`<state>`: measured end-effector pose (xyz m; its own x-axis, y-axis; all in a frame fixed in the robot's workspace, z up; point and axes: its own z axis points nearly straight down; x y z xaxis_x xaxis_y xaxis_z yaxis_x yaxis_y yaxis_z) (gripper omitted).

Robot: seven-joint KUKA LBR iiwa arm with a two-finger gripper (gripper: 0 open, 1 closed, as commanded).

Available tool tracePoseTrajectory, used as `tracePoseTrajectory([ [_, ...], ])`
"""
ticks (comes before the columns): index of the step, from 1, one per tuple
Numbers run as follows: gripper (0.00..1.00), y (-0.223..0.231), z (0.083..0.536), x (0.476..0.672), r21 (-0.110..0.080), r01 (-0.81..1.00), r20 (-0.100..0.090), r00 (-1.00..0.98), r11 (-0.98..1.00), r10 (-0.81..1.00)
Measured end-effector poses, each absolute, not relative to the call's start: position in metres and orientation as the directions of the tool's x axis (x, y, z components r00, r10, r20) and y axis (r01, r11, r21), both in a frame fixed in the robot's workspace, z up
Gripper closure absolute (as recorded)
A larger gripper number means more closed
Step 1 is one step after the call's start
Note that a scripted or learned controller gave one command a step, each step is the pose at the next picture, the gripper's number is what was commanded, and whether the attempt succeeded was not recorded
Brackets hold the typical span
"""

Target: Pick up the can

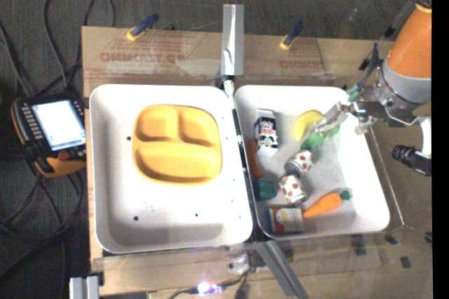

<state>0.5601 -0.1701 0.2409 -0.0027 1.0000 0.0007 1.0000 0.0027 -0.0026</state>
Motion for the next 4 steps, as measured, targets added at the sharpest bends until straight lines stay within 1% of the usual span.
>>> tracePoseTrajectory([
  [1, 0.0, -0.117, 0.17, 0.534, -0.005, 1.0, 0.001, 0.012, -0.012, 1.0],
  [2, 0.0, -0.147, 0.113, 0.482, -0.005, 1.0, 0.003, -0.012, 0.012, 1.0],
  [3, 0.0, -0.135, 0.09, 0.535, 0.008, 0.999, -0.001, -0.037, 0.037, 0.999],
  [4, 1.0, -0.134, 0.099, 0.536, 0.011, 0.999, 0.001, -0.038, 0.038, 0.999],
])
